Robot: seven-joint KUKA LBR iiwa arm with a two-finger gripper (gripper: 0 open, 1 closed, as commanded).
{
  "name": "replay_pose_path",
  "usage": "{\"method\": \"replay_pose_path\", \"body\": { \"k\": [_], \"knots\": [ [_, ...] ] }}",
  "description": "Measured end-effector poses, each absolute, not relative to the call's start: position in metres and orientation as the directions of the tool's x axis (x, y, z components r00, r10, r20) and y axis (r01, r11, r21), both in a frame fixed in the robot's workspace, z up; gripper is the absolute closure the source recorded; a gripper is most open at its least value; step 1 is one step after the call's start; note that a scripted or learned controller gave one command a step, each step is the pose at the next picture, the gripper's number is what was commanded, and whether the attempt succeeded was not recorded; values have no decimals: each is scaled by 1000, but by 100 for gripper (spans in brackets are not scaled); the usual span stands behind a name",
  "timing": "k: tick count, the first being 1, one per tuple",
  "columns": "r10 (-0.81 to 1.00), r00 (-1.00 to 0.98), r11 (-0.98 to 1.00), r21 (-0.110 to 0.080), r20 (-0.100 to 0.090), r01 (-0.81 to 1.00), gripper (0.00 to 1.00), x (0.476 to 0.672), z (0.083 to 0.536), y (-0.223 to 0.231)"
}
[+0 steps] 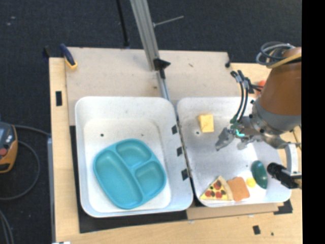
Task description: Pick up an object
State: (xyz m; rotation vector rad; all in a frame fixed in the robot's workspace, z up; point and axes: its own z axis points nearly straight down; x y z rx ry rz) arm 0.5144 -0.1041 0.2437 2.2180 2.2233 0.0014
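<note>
Reaching in from the right, the grey arm (pixel 277 108) with its orange band hangs over the right bin (pixel 203 159), a shallow white tray with rounded corners and a faintly speckled floor. The fingers (pixel 223 139) point down and to the left above bare bin floor; whether they are parted or closed cannot be told, and nothing is seen between them. A pale yellow block (pixel 206 122), cube-like, lies near them toward the bin's far side. Along the near wall sit a triangular pizza slice (pixel 216 189) with red dots, an orange rectangular piece (pixel 238 188) just beside it, a small yellow item (pixel 251 181), and a dark green rounded object (pixel 259 173). The left bin (pixel 91 116) holds a smooth turquoise plate (pixel 130 173) moulded into three compartments. Both bins rest on a flat tan surface (pixel 117 72), from which a ribbed metal post (pixel 144 24) rises.
</note>
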Motion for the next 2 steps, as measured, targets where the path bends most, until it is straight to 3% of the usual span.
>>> {"method": "replay_pose_path", "body": {
  "k": [1, 2],
  "knots": [
    [1000, -3, 3, 2, 0, 1000, 0, 515, 244, -104],
    [1000, 0, 0, -2, 0, 1000, 0, 517, 202, -102]
  ]
}}
